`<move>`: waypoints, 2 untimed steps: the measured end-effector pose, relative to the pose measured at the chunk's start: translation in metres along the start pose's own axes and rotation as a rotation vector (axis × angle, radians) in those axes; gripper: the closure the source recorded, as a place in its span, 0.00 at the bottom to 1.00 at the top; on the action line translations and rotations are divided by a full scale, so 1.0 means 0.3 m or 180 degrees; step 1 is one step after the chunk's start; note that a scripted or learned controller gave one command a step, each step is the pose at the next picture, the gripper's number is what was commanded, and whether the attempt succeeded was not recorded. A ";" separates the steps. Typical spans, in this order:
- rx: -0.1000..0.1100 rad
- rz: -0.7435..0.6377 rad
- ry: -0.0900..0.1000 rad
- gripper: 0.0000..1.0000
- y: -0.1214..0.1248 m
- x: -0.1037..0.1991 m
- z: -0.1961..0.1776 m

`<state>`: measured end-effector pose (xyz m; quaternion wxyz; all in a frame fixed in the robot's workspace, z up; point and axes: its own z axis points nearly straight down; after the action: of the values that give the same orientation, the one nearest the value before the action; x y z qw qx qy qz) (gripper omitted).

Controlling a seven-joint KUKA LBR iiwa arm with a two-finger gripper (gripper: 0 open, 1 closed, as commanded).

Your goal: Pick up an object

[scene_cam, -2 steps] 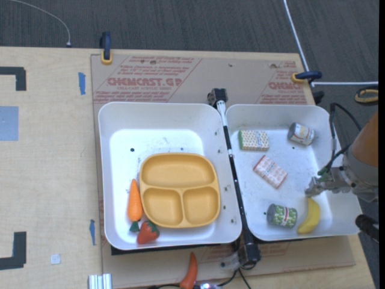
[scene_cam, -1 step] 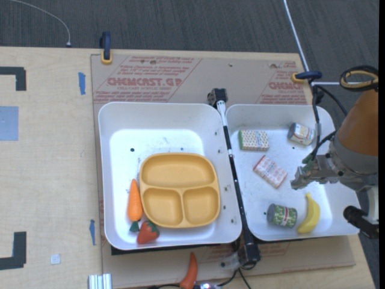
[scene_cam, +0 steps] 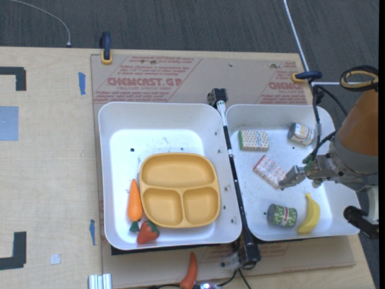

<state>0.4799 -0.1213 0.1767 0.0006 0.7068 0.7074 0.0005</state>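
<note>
The arm comes in from the right, orange band showing at the frame's edge, and its pincer [scene_cam: 293, 178] hangs low over the right bin [scene_cam: 252, 218]. The fingertips sit just beside the right edge of a small pink-and-white packet [scene_cam: 269, 170], which lies flat mid-bin. Nothing is visibly caught between the fingers, and from this angle I cannot tell whether they are spread or pressed together.

Around it in the same bin: a green-and-white box [scene_cam: 254, 139] toward the far left, a small crumpled silver-wrapped item [scene_cam: 301, 133] at the far right, a green can [scene_cam: 282, 215] lying on its side near the front, and a banana [scene_cam: 310, 214] just right of the can.

Over in the left bin [scene_cam: 111, 179], a yellow divided plate [scene_cam: 179, 189] takes the middle, with a carrot [scene_cam: 134, 200] along its left side and a strawberry [scene_cam: 147, 232] at its near-left corner. Both bins rest on the bench [scene_cam: 48, 179].
</note>
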 end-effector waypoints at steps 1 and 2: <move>-0.0001 0.0004 -0.0002 0.00 -0.002 0.070 0.272; -0.0010 0.0006 -0.0004 1.00 0.001 0.070 0.240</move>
<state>0.4804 -0.1002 0.1047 0.0023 0.7075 0.7068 0.0011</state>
